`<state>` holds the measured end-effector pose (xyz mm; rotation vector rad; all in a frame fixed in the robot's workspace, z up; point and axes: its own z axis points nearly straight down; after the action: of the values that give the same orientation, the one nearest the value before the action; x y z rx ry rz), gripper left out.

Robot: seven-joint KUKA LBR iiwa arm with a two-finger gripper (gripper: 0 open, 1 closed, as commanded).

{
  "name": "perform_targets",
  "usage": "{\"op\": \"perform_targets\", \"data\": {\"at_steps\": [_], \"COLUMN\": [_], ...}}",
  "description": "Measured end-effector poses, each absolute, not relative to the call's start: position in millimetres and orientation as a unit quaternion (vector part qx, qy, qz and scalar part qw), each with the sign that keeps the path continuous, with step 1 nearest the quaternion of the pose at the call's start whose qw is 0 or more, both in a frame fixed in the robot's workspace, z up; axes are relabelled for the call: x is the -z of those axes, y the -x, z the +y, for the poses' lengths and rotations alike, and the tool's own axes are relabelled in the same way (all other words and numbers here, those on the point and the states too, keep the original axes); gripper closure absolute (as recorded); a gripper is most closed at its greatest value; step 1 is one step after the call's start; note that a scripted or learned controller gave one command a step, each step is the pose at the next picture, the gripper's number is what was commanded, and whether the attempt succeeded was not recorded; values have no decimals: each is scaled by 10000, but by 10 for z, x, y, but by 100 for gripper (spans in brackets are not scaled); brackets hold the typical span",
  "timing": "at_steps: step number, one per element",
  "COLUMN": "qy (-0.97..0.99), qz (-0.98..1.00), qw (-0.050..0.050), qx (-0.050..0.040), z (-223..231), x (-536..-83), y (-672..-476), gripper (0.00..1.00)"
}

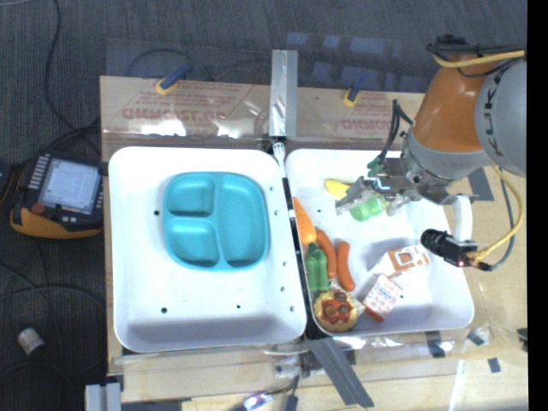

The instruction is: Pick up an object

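One end effector [370,197] reaches into the right bin [445,311], its fingers closed around a green object [368,208]. Just left of it lies a yellow piece [338,186].

Your arm [467,114] enters from the frame's upper right, orange band uppermost. Your pincer [370,192] sits right of centre, angled down-left.
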<state>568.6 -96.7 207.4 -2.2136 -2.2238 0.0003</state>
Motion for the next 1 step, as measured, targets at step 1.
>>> {"op": "perform_targets", "data": {"at_steps": [1], "qy": [7298], "qz": [-6837], "qw": [-35], "qx": [37], "z": [-985], "x": [-898], "y": [-5153], "gripper": [0]}}
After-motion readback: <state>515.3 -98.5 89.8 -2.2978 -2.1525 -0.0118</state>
